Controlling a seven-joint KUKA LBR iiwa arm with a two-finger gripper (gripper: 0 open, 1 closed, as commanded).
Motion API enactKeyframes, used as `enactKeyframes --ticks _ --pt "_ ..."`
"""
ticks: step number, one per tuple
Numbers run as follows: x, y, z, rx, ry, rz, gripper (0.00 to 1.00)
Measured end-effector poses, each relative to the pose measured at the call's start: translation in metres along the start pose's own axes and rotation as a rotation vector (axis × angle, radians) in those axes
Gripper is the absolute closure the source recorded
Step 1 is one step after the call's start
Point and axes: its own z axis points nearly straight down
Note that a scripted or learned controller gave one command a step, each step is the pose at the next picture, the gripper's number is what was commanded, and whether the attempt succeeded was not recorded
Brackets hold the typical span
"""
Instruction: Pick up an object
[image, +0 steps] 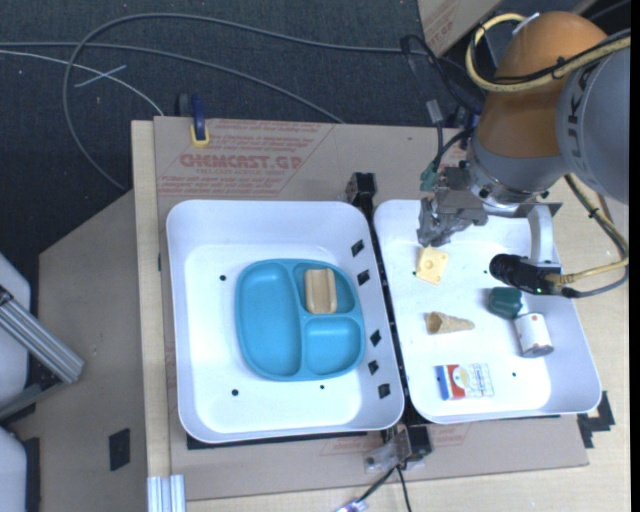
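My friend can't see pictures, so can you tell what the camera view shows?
A robot gripper hangs just above a yellow cheese piece in the right bin. The left bin has a blue tray with a bread piece.

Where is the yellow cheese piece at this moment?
The yellow cheese piece lies in the right bin, toward its upper left, just below the gripper and above the tan wedge.
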Motion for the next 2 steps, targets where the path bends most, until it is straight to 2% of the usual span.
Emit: enactKeyframes --ticks 1,2 --pt "0.056 0.018 0.001 -0.004 0.000 -0.001 1.00" --pt "0.108 0.047 0.005 -0.005 0.000 0.000 1.00"
